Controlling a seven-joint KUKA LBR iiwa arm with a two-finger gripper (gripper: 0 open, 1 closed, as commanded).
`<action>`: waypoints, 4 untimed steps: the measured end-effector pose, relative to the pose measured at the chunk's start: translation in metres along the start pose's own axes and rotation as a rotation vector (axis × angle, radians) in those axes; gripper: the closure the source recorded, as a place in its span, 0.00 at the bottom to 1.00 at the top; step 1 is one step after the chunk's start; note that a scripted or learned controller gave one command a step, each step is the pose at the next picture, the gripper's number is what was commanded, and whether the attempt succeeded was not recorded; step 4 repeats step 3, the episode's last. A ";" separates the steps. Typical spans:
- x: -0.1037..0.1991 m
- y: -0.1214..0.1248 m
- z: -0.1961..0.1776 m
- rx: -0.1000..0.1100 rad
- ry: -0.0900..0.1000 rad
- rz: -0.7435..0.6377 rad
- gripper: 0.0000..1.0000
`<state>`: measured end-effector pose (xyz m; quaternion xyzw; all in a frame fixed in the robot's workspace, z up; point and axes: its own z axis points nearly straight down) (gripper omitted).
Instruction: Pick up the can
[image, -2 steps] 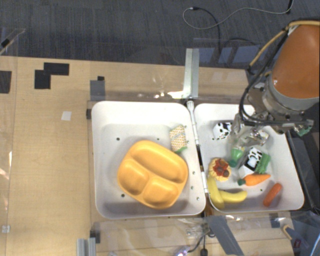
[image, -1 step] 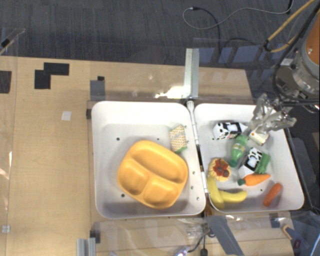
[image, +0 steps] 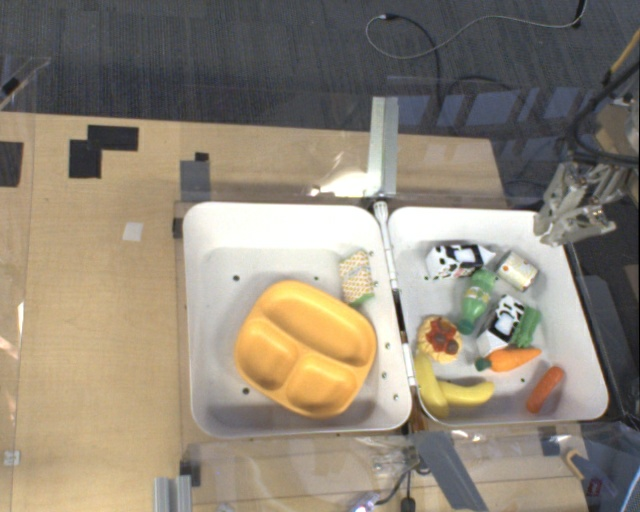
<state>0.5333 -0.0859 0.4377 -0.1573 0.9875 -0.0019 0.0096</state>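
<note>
Gripper (image: 572, 215) above right bin's (image: 590, 395) far corner; finger state unclear; can (image: 517, 270) apart.

Robotics lab test cell, not a home or shop. Light wooden counter (image: 90, 330) carries two shallow white plastic bins (image: 200, 330) side by side, split by a metal bracket post (image: 384, 140) at 12 o'clock. Black square marker patches (image: 100, 148) stuck on the counter at 10 o'clock. Clear acrylic sheeting (image: 20, 90) at 9 o'clock, loose black cable (image: 410, 45) on dark grey carpet (image: 200, 50) at 12.
</note>
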 end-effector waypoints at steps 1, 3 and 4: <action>0.011 -0.041 0.000 0.002 0.002 0.457 1.00; -0.056 -0.031 0.002 0.005 0.010 1.496 1.00; -0.056 -0.031 0.002 0.005 0.010 1.496 1.00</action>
